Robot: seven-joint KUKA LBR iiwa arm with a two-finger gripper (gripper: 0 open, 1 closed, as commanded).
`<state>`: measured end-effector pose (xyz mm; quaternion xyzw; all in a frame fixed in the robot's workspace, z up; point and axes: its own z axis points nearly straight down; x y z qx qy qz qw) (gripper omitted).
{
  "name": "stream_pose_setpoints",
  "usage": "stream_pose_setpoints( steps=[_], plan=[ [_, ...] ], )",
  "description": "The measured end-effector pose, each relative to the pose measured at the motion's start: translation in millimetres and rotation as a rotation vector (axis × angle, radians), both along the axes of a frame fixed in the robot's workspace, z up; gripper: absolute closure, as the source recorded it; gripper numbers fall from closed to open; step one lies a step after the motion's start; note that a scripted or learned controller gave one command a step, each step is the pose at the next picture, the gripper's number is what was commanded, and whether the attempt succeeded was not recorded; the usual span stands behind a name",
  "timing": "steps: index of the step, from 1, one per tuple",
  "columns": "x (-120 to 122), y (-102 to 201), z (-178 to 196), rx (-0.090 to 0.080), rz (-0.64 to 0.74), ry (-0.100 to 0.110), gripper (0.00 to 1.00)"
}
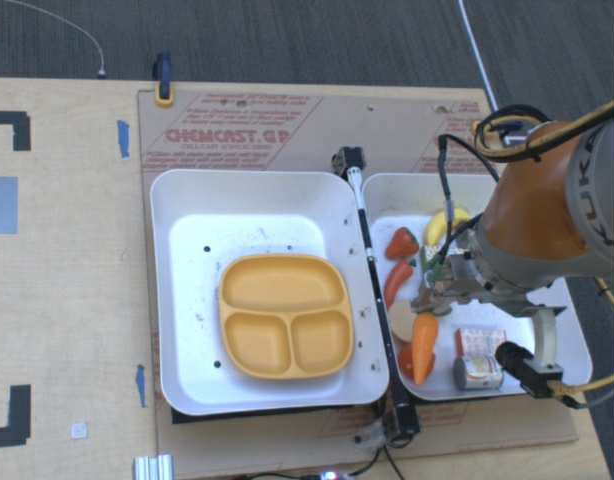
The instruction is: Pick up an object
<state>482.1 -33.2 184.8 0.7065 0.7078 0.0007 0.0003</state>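
Observation:
My gripper (pixel 428 298) hangs low over the right bin (pixel 577 353), its tip just above the top end of an orange carrot (pixel 424 341). The carrot lies lengthwise near the bin's left wall. Beside the gripper lie a long red chili (pixel 396 279), a red pepper (pixel 401 242) and a yellow banana (pixel 436 228), part of which sits under the arm. A beige round piece (pixel 401 318) is to the left of the carrot. The grey and orange arm hides the middle of this bin.
A small can (pixel 477 372) and a red-and-white packet (pixel 478 343) lie at the right bin's front. The left bin (pixel 177 298) holds a yellow three-part plate (pixel 285 313). A black clamp (pixel 348 158) stands at the divider between the two bins.

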Motion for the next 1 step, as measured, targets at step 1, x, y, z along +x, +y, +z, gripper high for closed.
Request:
stream_pose_setpoints(
  steps=[1],
  plan=[
    [1.6, -0.2, 10.2, -0.001, 0.001, -0.004, 1.0]
  ],
)
